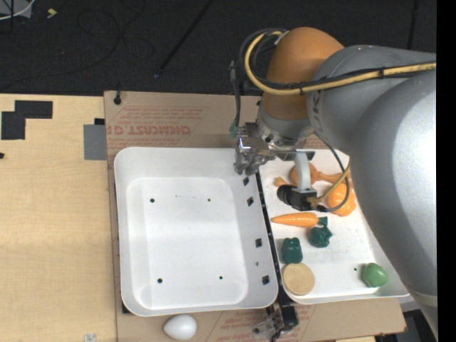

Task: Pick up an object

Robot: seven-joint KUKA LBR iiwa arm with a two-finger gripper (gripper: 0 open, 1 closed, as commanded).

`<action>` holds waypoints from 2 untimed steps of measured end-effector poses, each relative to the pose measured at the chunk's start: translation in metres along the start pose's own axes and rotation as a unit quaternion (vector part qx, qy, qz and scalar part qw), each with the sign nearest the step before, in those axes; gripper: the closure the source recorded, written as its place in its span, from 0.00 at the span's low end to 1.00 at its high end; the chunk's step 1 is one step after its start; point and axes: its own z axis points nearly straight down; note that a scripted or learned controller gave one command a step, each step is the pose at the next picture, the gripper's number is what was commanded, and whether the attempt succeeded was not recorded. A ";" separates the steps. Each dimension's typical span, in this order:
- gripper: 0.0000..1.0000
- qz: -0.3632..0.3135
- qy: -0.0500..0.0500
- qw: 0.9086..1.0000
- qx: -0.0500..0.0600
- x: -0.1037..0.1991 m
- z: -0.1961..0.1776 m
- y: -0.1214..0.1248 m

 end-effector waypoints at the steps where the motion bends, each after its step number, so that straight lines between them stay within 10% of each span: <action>1: 1.00 0.002 -0.001 1.000 -0.003 0.017 -0.071 0.001; 2: 1.00 0.000 -0.001 1.000 0.007 0.079 0.061 -0.024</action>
